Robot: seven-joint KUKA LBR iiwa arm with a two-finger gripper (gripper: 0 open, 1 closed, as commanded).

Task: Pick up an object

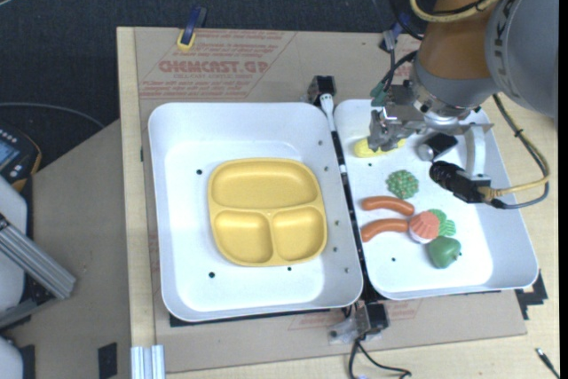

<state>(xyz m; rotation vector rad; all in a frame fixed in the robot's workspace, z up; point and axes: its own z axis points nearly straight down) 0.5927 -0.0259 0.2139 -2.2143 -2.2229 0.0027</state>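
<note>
A small yellow plastic piece (366, 147) lies at the far left corner of the right white bin (506, 266), directly beneath the pincer (383, 135), whose finger state I cannot tell.

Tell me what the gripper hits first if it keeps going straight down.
Most likely the yellow toy in the right bin: the gripper points down right over it. Depth is unclear from this slant, so it may already be touching.
</note>
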